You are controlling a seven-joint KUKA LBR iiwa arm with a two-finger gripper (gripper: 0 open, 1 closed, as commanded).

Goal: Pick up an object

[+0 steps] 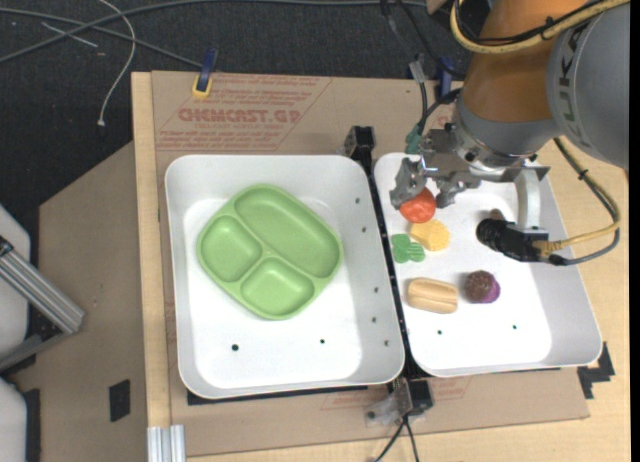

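Observation:
The right bin [540,335] holds several small toy foods. A red-orange round piece [419,209] lies at its upper left, with a yellow piece [436,237] and a green piece [405,248] just below it. A tan bun-shaped piece [432,295] and a dark purple ball [482,287] lie nearer the front. My gripper [426,188] hangs directly over the red-orange piece and covers its top edge. Whether it touches that piece is unclear from this angle.
The left bin [200,350] holds a green divided plate [268,250]. A black fitting with a yellow cable [512,238] lies across the right bin's right side. The arm's orange band and grey body [520,60] loom over the bin's back edge.

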